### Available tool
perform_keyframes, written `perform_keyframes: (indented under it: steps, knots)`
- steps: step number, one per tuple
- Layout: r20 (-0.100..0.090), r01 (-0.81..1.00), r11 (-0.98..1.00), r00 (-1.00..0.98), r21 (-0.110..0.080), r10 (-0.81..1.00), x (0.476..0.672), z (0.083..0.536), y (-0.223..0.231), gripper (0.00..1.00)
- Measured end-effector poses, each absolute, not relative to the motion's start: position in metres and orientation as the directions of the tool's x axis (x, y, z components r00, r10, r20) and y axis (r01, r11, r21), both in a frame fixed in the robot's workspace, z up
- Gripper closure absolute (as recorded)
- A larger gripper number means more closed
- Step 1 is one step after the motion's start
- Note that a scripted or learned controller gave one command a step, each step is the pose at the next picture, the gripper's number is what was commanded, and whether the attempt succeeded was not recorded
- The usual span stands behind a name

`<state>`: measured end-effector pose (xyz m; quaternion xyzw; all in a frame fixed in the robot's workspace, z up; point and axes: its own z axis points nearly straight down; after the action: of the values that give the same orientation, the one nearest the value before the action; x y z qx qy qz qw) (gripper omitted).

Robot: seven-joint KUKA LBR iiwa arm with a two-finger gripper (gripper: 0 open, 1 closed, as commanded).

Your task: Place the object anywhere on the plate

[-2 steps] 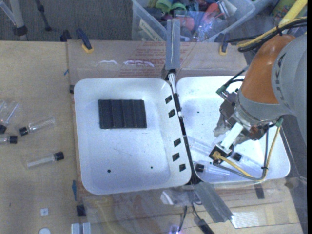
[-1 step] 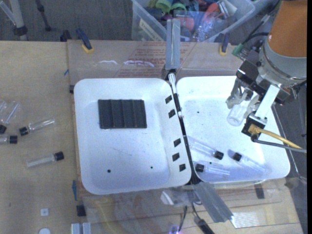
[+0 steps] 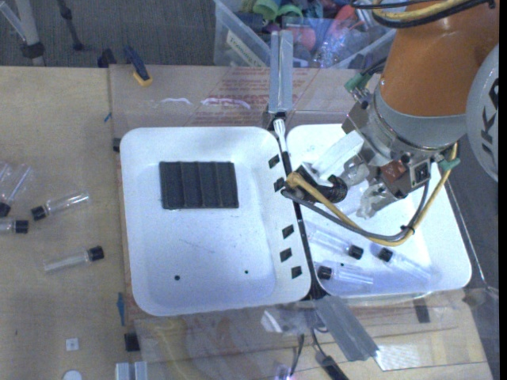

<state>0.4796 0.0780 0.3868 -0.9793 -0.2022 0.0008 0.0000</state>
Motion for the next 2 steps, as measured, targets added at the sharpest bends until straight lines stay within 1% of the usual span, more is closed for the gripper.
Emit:
perform_keyframes:
  steps: [1,2]
  knots:
    - [0.001,0.352,-0.936,0.936,0.001,0.352,0.480,0.359,0.189,1.00]
    - [-0.007,0.608,-0.794,0.794,-0.003,0.608,0.478,0.176,0.225,1.00]
